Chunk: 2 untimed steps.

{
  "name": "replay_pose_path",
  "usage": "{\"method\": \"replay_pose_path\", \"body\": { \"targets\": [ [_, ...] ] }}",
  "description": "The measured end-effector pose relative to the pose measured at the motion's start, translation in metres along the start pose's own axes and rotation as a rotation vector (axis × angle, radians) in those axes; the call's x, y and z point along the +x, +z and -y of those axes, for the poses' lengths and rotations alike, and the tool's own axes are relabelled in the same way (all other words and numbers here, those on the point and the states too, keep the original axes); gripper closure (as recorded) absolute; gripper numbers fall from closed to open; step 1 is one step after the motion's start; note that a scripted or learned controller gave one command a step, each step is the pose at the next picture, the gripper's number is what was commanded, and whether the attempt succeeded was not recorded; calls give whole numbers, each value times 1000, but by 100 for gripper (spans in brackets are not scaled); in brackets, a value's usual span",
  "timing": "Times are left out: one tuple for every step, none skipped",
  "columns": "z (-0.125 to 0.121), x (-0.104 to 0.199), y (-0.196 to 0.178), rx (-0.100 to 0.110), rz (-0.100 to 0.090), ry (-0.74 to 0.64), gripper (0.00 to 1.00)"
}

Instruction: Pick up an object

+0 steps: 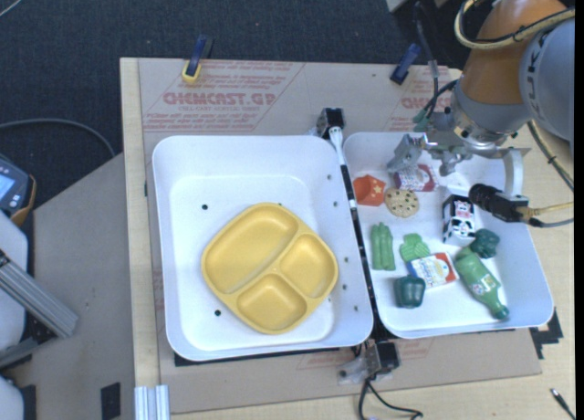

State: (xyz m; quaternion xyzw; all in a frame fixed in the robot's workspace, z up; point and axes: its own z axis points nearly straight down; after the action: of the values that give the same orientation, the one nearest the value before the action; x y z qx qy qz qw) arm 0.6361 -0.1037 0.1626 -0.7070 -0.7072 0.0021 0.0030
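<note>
My gripper (425, 161) hovers over the back of the right bin (538, 272), fingers spread and open, with nothing between them. Just below it lies a small red and white packet (419, 176). In front of that sit a red piece (370, 190) and a round cookie (401, 202). A black and white cow-patterned carton (460, 217) stands to the right. Further forward are a green pod (381, 247), a light green piece (413, 246), a dark green pepper (409, 291), a red and white carton (435, 269) and a green bottle (481, 283).
The left bin (173, 226) holds a yellow three-part tray (269, 266). A black cable plug (493, 201) hangs off the wrist over the right bin. Clamps (193, 60) stand at the board's back edge.
</note>
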Motion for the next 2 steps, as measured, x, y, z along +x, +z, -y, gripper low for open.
{"method": "replay_pose_path", "body": {
  "targets": [
    [-5,5,45,-2,0,-1,0],
    [-10,4,69,-13,1,0,0]
  ]
}}
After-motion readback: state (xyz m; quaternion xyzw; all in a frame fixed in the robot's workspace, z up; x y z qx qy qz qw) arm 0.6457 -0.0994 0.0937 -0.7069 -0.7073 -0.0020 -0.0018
